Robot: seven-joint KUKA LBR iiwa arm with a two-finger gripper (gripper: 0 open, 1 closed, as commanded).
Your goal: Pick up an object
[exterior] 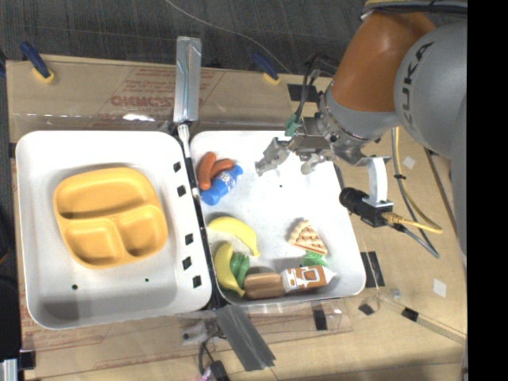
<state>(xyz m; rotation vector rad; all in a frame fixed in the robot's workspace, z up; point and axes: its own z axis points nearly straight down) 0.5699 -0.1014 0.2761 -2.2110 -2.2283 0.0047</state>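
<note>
Grey-metal and spread wide with nothing between its fingers, your tool (290, 155) hovers at upper centre over the right bin (349, 236), so you next descend onto the hot dog (215, 167) just left.

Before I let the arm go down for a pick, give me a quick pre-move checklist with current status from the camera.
1. Tool carrying nothing: ok, nothing visible between its fingers.
2. Tool over the right bin: ok, near its upper edge.
3. Bare floor beneath the tool: ok, the nearest item, the orange sausage toy, lies to its left.
4. Targets available: ok; banana, waffle slice and carton lie low in the bin.
5. Items separated for a clean grasp: not ok at the bottom edge, where they crowd together; the waffle slice stands clearer.
6. Yellow tray in the left bin out of the path: ok.
</note>
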